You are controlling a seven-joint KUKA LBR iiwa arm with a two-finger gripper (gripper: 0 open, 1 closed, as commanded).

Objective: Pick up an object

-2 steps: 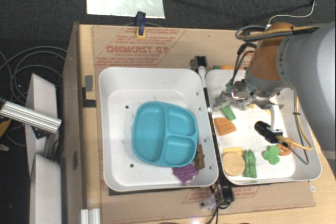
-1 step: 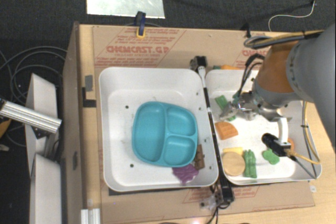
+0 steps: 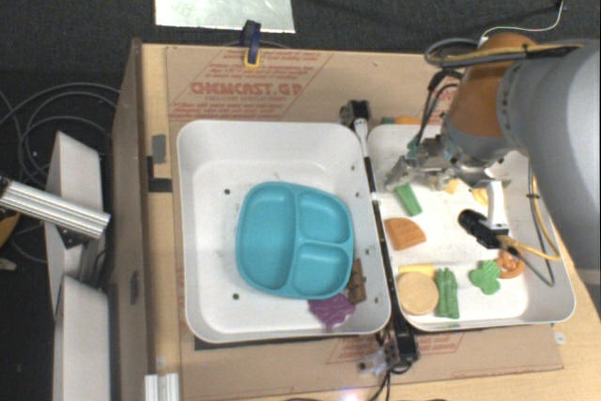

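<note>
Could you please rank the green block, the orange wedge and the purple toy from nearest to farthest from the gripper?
1. Green block, just below the gripper.
2. Orange wedge, lower in the right bin.
3. Purple toy, left bin's bottom edge.

We see a turquoise plate point(image 3: 294, 239) in the white left bin point(image 3: 211, 192), with a purple scrap point(image 3: 329, 309) and a brown bit point(image 3: 357, 282) at its edge. The white right bin point(image 3: 545, 296) shows us a green stick point(image 3: 407, 199), an orange wedge point(image 3: 405, 233), a tan disc point(image 3: 419, 292), dark green pods point(image 3: 447, 292) and a bright green sprig point(image 3: 485, 277). The arm point(image 3: 554, 108) is grey with an orange band point(image 3: 474, 103). The cardboard point(image 3: 246, 89) is tan, printed in red.
</note>
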